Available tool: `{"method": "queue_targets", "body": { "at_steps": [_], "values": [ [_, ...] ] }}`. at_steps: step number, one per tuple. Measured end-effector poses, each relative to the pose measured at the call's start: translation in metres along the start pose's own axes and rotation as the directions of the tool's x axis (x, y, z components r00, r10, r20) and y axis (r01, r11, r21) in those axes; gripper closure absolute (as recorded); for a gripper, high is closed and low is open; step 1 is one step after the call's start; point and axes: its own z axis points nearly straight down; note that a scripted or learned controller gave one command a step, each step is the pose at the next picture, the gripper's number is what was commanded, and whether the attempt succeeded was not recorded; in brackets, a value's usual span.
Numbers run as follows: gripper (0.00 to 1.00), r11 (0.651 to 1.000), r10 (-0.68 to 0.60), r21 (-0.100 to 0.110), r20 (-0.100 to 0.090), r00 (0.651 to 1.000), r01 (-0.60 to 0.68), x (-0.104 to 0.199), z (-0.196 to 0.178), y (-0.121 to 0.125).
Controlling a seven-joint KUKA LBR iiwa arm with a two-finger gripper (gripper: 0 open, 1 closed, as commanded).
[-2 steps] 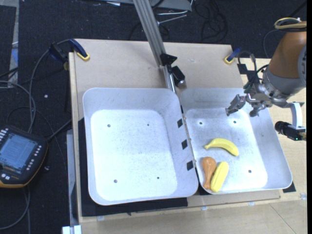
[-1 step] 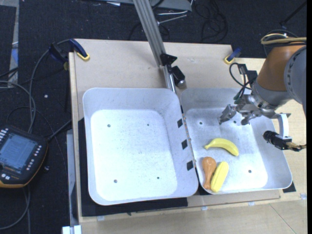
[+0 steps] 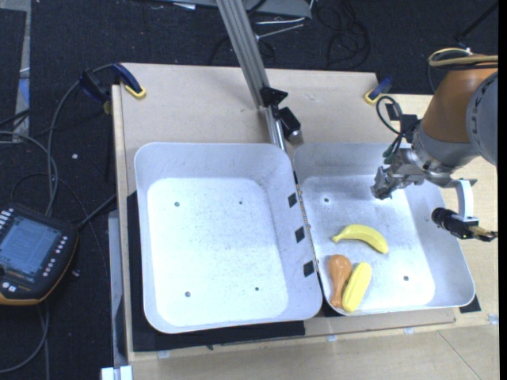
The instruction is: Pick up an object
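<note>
- Fingers of the gripper [image 3: 386, 187]: too small and dark at this slant to tell whether they stand wide or narrow; nothing is seen between them.
- Left bin [image 3: 158, 165]: nothing seen lying in it, so no candidate object on that side.
- Divider where the 2 bins meet: 3 small dark tabs [image 3: 300, 233] sit along it, just left of the objects.
- Right bin [image 3: 444, 291]: 3 candidate objects, all in its near half. An orange drumstick-shaped piece [image 3: 339, 278] lies against the left wall; a yellow corn-like piece [image 3: 357, 286] touches it on the right; a banana [image 3: 362, 237] lies apart, just above both.
- Gripper position: over the far part of the right bin, above bare floor, well apart from all 3 objects.
- Risk 1: closing at this spot would likely catch nothing, as no object lies beneath.
- Risk 2: the touching pair near the wall leaves little finger room; a descent there may strike the wall or push 1 piece aside.
- Risk 3: the banana's curved body may roll out of a pinch.
- Judgement: the banana is the least obstructed target.
</note>
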Motion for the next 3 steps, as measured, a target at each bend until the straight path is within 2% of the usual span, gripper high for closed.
{"method": "queue_targets", "body": {
  "at_steps": [2,3],
  "values": [
    [1.0,1.0,0.001,-0.004,0.001,1.0,-0.001,0.0,-0.115,-0.013],
    [1.0,1.0,0.0,-0.002,0.0,1.0,0.0,0.0,-0.143,-0.013]
  ]
}}
